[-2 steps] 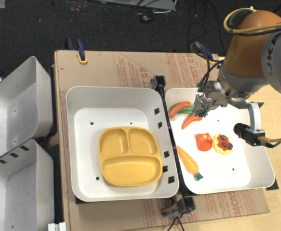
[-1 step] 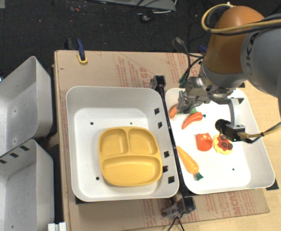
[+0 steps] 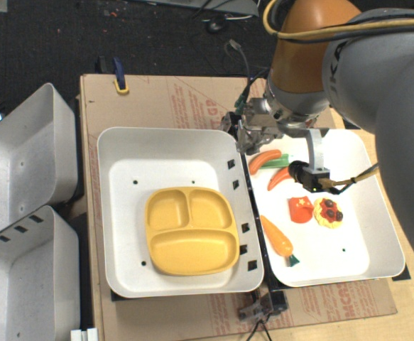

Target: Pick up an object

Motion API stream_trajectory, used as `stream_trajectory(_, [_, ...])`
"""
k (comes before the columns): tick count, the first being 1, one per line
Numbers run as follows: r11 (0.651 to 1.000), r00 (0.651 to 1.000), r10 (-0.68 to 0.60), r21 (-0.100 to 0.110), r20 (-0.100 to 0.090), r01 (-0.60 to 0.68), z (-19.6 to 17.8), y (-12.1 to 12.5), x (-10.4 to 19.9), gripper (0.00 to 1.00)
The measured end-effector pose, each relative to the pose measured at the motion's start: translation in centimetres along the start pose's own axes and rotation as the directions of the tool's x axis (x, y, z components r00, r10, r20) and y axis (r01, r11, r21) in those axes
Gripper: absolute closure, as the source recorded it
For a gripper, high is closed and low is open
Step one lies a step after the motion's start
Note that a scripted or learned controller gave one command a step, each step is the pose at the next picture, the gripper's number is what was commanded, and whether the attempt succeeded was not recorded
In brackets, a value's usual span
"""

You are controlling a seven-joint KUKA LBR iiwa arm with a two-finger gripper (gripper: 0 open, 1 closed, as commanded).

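The right bin (image 3: 356,261) holds several toy foods. An orange pepper with a green stem (image 3: 268,159) and a red chili (image 3: 278,179) lie at its upper left. A red piece (image 3: 300,209) and a yellow piece with dark red spots (image 3: 328,213) sit in the middle. A carrot (image 3: 277,236) lies along the left wall. My gripper (image 3: 253,139) hangs at the top of the ridge between the two bins, just left of and above the orange pepper. I see nothing held in it.
A yellow divided plate (image 3: 191,230) lies in the left bin (image 3: 121,190). A white bracket with a black part and cable (image 3: 312,170) hangs from the wrist over the right bin. White containers (image 3: 22,183) stand off the bench at left.
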State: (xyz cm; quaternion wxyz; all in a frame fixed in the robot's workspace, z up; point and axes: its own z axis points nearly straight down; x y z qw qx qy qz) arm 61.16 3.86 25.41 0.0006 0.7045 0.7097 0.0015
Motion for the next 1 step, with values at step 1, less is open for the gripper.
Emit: stream_trajectory(1, [1.000, 1.000, 0.001, 0.000, 0.001, -0.001, 0.45, 2.06, 4.04, 1.00])
